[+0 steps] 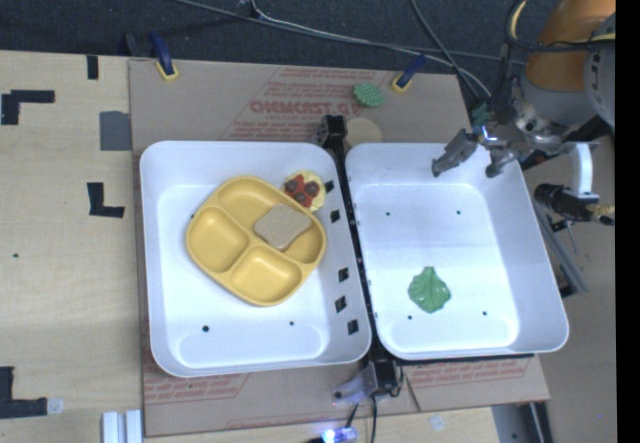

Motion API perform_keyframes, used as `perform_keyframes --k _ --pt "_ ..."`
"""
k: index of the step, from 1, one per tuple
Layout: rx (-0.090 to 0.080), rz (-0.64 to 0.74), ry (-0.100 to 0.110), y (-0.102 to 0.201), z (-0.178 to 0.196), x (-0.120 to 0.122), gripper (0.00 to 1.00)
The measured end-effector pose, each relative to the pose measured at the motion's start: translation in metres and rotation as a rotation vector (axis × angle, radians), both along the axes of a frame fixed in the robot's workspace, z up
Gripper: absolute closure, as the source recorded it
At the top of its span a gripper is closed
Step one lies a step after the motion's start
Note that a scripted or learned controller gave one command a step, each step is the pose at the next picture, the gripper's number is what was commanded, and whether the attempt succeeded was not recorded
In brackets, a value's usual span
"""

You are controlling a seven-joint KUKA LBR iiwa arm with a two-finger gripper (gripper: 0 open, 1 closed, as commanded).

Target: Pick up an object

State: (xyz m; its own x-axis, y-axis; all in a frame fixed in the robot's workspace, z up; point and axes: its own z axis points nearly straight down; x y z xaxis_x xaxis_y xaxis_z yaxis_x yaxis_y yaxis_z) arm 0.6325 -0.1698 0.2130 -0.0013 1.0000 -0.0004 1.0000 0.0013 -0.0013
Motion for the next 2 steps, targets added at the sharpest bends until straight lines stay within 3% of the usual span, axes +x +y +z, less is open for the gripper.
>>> perform_keyframes --k 2 --pt "0.000 0.000 0.004 0.000 -0.090 -0.009 0.00"
